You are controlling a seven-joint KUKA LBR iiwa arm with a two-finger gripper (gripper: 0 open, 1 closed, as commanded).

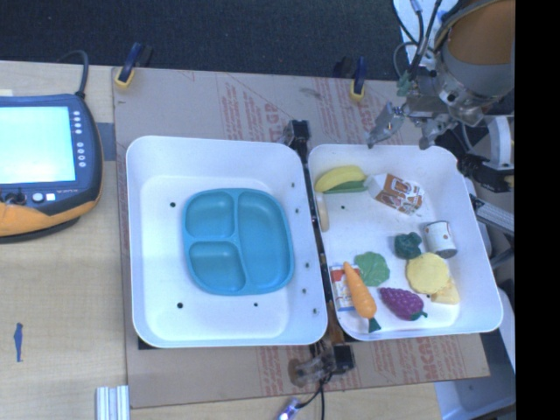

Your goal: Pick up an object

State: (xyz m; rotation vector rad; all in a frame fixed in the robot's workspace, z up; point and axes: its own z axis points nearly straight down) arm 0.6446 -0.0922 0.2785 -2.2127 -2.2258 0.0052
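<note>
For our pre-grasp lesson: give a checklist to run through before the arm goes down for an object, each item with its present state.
1. Gripper open: ok, fingers spread.
2. Gripper free of load: ok, nothing between the fingers.
3. Gripper over a target: not ok, it is beyond the right bin's far rim.
4. Nearest target separate: ok, banana lies apart from the packet.
5. Near-corner items graspable singly: not ok, carrot, grapes crowded.

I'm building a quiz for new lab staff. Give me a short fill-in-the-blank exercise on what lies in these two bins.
1. The blue divided plastic plate lies in the ____ white bin.
2. The orange toy carrot lies in the ____ white bin.
3. The yellow toy banana lies at that bin's ____ end.
4. The plate has ____ compartments.

Missing words: left; right; far; three
</note>
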